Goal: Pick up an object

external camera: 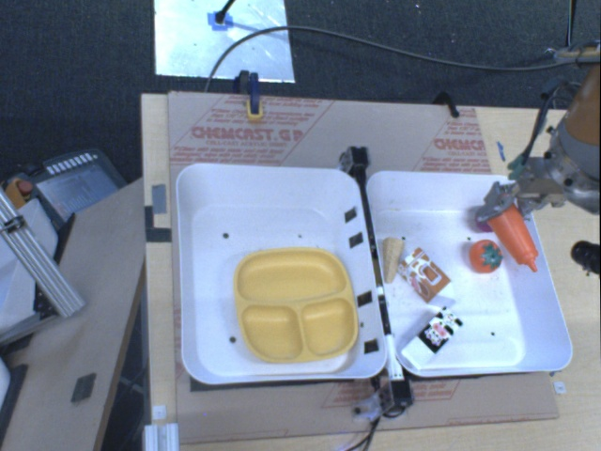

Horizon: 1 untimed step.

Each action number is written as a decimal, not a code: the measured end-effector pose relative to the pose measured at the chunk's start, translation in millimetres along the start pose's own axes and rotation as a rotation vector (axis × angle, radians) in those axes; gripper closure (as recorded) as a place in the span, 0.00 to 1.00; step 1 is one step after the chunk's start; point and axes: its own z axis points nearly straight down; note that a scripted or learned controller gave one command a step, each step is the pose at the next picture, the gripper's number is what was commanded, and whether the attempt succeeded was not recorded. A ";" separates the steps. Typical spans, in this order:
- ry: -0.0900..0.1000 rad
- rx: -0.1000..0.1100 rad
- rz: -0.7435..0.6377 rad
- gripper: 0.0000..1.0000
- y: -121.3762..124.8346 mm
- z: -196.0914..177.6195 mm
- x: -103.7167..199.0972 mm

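The right bin (526, 346) holds several small objects. An orange carrot-shaped toy (518, 237) lies slanted near the bin's right wall, and its upper end meets my gripper (500, 201). A bit of purple (483, 220) peeks out just left of the carrot's top. To the left are a round orange fruit with a green top (485, 256), a brown and white packet (423, 273), a tan cone (391, 256) and a black and white toy (439, 331). The grey arm comes in from the right edge, above the bin's far right corner.
A yellow divided plate (296, 304) lies in the left bin (202, 252). A black clip strip (371, 280) runs along the seam between the bins. A cable crosses the dark floor behind the bench, and grey equipment (56, 214) sits at the left.
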 end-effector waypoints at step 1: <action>0.001 0.000 -0.001 1.00 -2.1 14.6 48.2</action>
